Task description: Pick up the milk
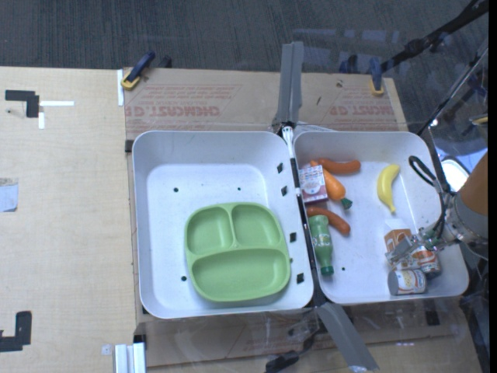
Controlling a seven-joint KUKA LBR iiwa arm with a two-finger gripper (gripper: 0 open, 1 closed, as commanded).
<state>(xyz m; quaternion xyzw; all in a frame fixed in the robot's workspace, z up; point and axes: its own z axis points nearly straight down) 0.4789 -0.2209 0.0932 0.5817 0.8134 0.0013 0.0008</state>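
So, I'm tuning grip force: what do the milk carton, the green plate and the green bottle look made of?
Milk carton: probably coated paperboard, boxy with printed red-and-white faces. Green plate: looks like moulded plastic, matte, one even colour with rounded dividers forming three compartments. Green bottle: likely plastic, slightly glossy, though glass cannot be ruled out at this resolution.

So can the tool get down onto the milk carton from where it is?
Probably yes: the milk carton lies uncovered by the right bin's left wall, though carrots crowd it. The tool is across the bin.
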